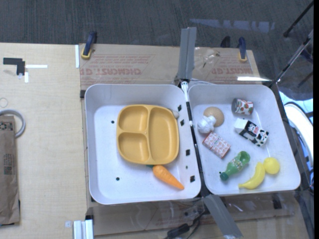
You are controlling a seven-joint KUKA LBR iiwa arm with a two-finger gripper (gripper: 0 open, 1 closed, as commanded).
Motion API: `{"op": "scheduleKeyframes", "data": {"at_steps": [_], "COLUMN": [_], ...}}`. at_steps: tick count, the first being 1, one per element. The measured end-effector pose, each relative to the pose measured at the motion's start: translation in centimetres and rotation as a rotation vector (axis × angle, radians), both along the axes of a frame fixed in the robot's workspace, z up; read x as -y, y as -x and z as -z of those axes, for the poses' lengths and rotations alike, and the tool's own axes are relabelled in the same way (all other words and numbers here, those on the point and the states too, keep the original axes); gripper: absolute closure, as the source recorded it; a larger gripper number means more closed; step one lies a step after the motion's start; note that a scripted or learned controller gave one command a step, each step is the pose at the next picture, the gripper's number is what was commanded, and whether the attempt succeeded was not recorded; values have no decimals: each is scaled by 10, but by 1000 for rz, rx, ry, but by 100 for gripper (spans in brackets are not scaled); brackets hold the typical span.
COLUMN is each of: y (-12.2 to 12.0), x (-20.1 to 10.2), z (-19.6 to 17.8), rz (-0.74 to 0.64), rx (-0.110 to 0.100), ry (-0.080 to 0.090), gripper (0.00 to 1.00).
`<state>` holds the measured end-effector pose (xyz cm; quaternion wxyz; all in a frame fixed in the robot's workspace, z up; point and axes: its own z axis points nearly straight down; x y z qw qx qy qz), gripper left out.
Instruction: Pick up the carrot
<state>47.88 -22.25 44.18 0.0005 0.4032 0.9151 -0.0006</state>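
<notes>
Wooden surface [40, 133]: pale, carrying both bins; brown paper bag [7, 173] lying at far left.
Cardboard sheet [129, 66]: flat behind the bins, clipped at its back edge.
Left bin [99, 148]: white, shallow, holding the plate and the carrot.
Right bin [281, 133]: white, shallow, crowded with small toy food.
Yellow divided plate [148, 134]: three compartments, sitting mid-bin, nothing in them.
Carrot [168, 178]: orange, in the left bin near the front wall, just in front of the plate's front edge; thick end with a dark green stub toward the plate, seemingly touching its rim, tip pointing to the front right corner.
Banana [253, 179]: yellow, front of the right bin, beside a yellow round fruit [272, 165].
Green bottle [235, 165]: on its side, left of the banana.
Cow-print carton [251, 132]: tipped over, mid right bin.
Small can [242, 106]: at the back of the right bin.
Claw: cannot tell whether wide or narrow.
Carrot handling: probably a light, stiff plastic toy; smooth and tapered, so likely to slip toward the tip or roll if pinched off-centre.
Hold point: across the thicker half, jaws square to its long axis, away from the plate rim and the bin wall.
Risk: nudging the plate or clipping the front wall on the way down.
</notes>
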Motion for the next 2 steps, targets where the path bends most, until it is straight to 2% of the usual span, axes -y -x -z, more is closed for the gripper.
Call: {"op": "scheduleKeyframes", "data": {"at_steps": [1,2], "y": [-70,-7], "x": [-1,0], "z": [97,0], "rz": [-40,-54], "rx": [1,1], "ry": [0,1], "gripper": [100,100]}}
